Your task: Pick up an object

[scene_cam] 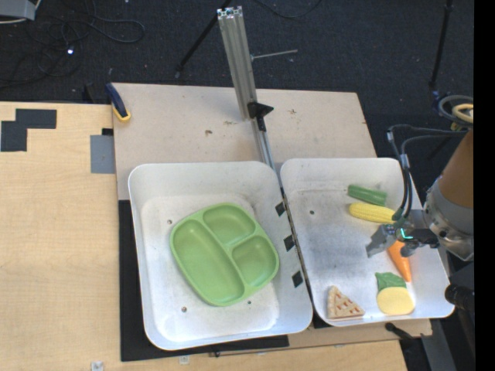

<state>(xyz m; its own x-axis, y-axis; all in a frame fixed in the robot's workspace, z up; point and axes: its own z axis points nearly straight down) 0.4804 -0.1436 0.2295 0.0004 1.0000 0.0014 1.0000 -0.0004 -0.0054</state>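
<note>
A grey arm (456, 199) with an orange band above the wrist is seen, ended by a dark gripper (390, 242) bearing a small teal light.

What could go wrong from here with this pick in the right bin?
The gripper sits low beside the orange toy carrot, close under the yellow toy corn cob; a slightly off grasp may nudge either one instead of lifting it. The carrot lies near the shallow white bin's right wall, so it could be pushed against the wall.
</note>
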